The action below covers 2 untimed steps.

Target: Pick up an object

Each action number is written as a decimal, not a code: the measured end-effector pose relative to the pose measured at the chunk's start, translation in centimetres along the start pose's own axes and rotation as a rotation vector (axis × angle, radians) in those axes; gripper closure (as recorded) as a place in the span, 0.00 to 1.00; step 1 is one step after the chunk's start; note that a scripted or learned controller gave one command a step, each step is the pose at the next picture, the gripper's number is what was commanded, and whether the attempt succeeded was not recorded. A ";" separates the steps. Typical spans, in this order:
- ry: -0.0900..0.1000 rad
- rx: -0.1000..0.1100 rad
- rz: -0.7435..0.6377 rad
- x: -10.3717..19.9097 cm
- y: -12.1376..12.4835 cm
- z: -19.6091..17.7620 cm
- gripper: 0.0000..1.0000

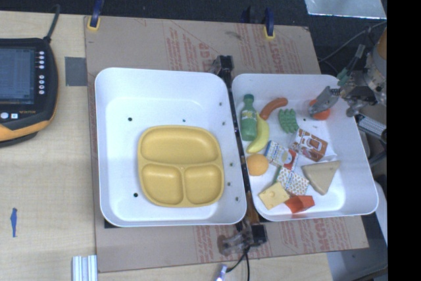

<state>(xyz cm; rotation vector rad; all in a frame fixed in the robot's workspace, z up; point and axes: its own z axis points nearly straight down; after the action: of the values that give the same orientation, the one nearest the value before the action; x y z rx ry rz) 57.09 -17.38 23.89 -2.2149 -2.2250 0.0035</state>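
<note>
The right bin (358,161) holds several toy foods: a green bottle (248,117), a banana (260,136), an orange sausage (273,106), a green piece (287,120), an orange ball (257,165), a cheese wedge (273,195), a tan triangular slice (321,176), a red-brown packet (309,145) and a red piece (300,204). My gripper (324,101) reaches in over the bin's far right corner, low over a small red-orange item (320,114) that it partly hides. Whether it touches that item is unclear.
The left bin (118,102) carries a yellow divided plate (180,164). A teach pendant (23,89) lies on the bench at the far left. Blue clamps (96,12) pin the cardboard sheet at the back. Small printed packets (287,168) lie among the toys.
</note>
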 end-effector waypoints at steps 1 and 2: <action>-0.002 0.001 -0.001 -3.8 5.2 7.3 0.00; 0.000 0.002 -0.001 -1.9 8.5 14.8 0.00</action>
<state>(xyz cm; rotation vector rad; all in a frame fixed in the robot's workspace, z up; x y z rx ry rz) 65.56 -19.28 9.09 -2.2135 -2.2252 0.0056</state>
